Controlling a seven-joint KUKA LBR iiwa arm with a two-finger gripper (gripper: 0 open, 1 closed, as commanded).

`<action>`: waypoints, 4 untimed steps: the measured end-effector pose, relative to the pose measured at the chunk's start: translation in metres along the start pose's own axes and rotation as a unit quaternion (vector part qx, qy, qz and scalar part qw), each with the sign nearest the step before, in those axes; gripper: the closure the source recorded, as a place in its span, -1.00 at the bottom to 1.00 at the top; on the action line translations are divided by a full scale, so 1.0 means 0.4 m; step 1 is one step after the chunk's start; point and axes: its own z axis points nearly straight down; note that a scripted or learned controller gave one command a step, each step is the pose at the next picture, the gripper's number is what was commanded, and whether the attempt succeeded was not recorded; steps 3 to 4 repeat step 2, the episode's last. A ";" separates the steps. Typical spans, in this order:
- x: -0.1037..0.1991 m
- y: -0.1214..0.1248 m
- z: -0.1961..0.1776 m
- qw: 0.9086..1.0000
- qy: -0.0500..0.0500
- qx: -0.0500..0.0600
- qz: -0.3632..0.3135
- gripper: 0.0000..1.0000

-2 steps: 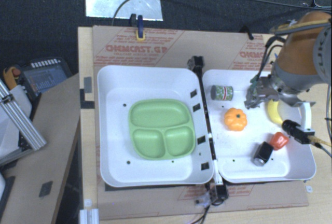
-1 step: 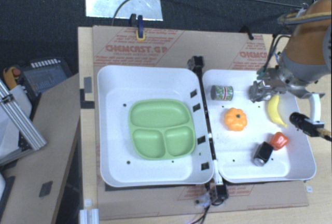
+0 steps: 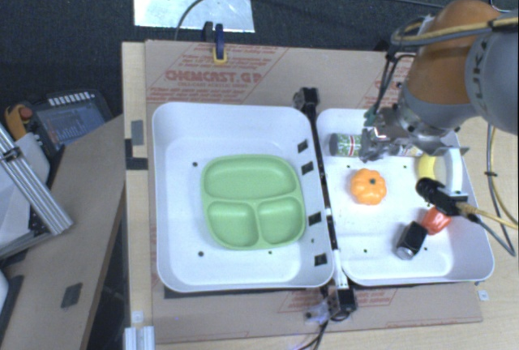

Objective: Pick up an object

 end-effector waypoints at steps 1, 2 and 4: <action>0.149 0.016 0.013 1.000 0.000 0.000 -0.001 1.00; 0.271 0.014 0.026 1.000 -0.001 0.000 0.000 1.00; 0.271 0.014 0.026 1.000 -0.001 0.000 0.000 1.00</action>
